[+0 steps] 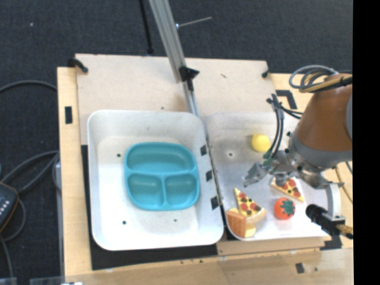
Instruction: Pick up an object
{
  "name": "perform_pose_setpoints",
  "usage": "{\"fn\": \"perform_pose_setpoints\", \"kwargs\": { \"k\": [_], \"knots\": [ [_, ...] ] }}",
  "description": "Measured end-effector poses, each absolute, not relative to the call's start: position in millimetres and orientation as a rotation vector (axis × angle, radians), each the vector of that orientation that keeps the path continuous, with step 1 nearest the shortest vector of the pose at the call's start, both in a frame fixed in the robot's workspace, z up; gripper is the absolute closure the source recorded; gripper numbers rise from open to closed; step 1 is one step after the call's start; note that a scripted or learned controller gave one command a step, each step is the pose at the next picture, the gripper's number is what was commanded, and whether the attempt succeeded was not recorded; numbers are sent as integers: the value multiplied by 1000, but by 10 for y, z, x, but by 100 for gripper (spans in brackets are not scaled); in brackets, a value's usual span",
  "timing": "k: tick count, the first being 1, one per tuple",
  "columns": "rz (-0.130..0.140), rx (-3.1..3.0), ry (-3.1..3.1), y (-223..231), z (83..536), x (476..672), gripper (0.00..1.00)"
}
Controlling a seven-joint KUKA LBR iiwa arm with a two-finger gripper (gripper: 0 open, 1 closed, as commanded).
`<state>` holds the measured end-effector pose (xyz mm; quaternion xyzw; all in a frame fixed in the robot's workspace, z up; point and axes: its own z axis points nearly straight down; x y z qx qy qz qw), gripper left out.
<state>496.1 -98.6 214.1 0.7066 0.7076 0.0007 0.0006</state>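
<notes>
We see the hand (256,175) low in the right bin (228,136), fingers apart, gripping nothing. Just right of it lies a toy pizza slice (287,187); a yellow ball (260,142) sits above.

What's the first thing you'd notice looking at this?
The bright turquoise divided tray lying in the left bin jumps out first. Next come the toys in the right bin: a yellow ball, two pizza slices and a red tomato, with the orange-banded arm reaching over them.

Left bin (107,159): white, shallow, holding a teal three-compartment tray (161,176).
Bench (119,85): pale board under both bins.
Metal rail (169,31): slanting from top to the bins.
Floor (59,16): dark carpet.
</notes>
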Motion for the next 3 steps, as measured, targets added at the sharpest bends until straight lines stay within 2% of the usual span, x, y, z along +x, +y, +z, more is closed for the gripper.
{"fn": "perform_pose_setpoints", "kwargs": {
  "k": [1,3],
  "knots": [
    [3,2221,2219,-987,2141,4961,0],
    [-5,2224,2222,-1086,1178,5007,0]
  ]
}}
